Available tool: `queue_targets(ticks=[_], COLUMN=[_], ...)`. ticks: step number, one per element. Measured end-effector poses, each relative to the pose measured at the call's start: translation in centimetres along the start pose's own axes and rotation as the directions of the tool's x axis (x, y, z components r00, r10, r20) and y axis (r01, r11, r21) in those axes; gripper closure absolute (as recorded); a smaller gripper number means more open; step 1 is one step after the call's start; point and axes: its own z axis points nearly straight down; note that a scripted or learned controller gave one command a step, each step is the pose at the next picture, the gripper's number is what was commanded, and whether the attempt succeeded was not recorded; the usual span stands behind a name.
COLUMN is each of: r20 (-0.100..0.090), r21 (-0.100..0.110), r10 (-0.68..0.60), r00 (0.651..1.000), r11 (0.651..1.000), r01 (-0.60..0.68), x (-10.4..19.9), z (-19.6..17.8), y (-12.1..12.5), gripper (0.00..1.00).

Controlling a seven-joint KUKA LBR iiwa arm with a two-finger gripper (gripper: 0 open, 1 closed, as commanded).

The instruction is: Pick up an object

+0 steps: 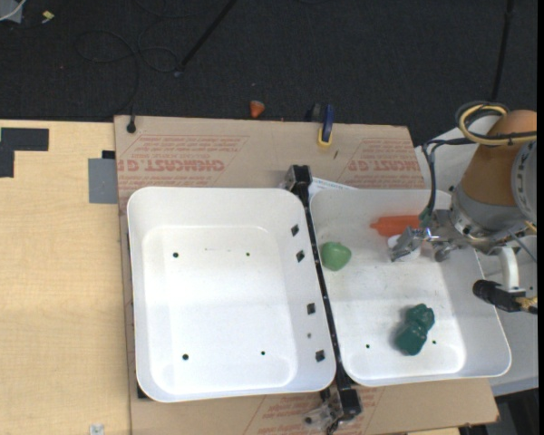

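1. The arm point(499, 175) reached in from three o'clock, its orange band showing above the wrist, and its gripper point(420, 243) hung over the upper part of the right bin point(476, 356).

2. The metal fingers point(401, 246) stood slightly spread with nothing between them; no object was in their hold.

3. Three candidates lay in the right bin. An orange object point(392, 224) sat just beside the gripper at about ten o'clock from it, near the bin's far wall. A light green object point(335, 256) lay toward nine o'clock, close to the divider between the two bins. A dark teal object point(415, 328) rested at roughly six o'clock from the gripper, well apart from it, in the bin's nearer half.

4. The left bin point(145, 288) held no objects that I could make out, just small dark marks on its floor.

5. As a judgement, the step in hand was the approach: the gripper was positioned over the bin but had not closed on anything, so the task stood at its early part.

6. The next move would call for choosing a target, most likely the orange object since it lay nearest, then centring the spread fingers over it, descending to the bin floor and closing. How high the gripper stood above the floor could not be told from this slanted view.
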Motion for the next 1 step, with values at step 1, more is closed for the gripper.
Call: queue_targets(ticks=[1], r20=[-0.001], r21=[-0.007], r10=[-0.005], r00=[1.000], r11=[1.000], r01=[0.005], x=[0.35], z=[-3.03], y=[3.31], gripper=[0.00])
